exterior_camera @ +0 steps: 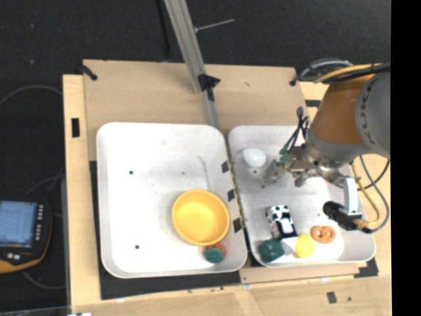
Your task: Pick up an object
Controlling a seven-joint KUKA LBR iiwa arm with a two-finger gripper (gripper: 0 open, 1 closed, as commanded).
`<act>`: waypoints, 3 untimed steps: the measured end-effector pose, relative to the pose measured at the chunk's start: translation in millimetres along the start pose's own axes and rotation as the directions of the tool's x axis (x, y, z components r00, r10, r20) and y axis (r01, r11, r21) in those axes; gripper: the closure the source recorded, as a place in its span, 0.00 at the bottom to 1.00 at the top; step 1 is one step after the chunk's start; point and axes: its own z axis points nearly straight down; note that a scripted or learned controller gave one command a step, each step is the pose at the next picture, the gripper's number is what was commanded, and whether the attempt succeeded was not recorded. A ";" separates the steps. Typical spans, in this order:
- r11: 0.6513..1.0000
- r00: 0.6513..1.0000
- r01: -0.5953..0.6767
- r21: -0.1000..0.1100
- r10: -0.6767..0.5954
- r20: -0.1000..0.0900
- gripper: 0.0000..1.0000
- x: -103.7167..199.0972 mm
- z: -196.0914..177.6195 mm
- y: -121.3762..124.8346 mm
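Pick not yet achieved, as far as the view showed: the gripper (281,170) sat low over the upper half of the right bin (342,252), and whether it was open, closed or gripping anything could not be told. Nearest candidate was a white rounded object (253,157), just beside the gripper near the bin's upper left corner. Other candidates lay along the right bin's lower edge: a black-and-white toy (281,220), a dark green object (270,249), a yellow ball-like piece (304,245) and an orange ring-shaped piece (322,234), packed close together. The left bin (131,150) held a yellow bowl (200,216) with a small green-and-red object (214,253) touching its lower rim, hard against the wall. Judgement: the white object had open floor on its lower side, but the corner walls crowded its other sides.
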 end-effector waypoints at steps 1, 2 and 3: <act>1.000 1.000 -0.001 -0.001 0.001 0.000 0.00 8.6 54.8 -3.9; 1.000 1.000 -0.002 -0.004 0.002 0.000 0.00 7.2 65.4 -3.9; 1.000 1.000 -0.007 -0.008 0.007 -0.002 1.00 7.2 54.0 -2.9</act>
